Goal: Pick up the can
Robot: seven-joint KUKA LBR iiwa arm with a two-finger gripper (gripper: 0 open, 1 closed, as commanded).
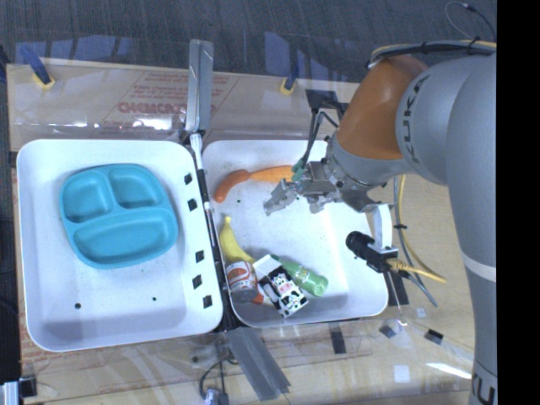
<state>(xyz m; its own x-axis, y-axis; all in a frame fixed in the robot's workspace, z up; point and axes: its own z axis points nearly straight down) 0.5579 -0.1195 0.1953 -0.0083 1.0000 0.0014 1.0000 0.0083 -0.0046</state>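
The can (240, 279) is small and brown with a red label. It sits at the front left of the right bin (359, 306), beside the lower end of a banana (231, 241) and touching a cow-patterned carton (282, 289). My gripper (299, 199) hangs over the middle of the right bin, above and to the right of the can and well apart from it. Its fingers (278, 198) stand open with nothing between them.
An orange carrot (251, 178) lies at the back of the right bin, just left of the gripper. A green bottle (306, 278) rests next to the carton. The left bin (34, 251) holds a blue divided plate (118, 212).
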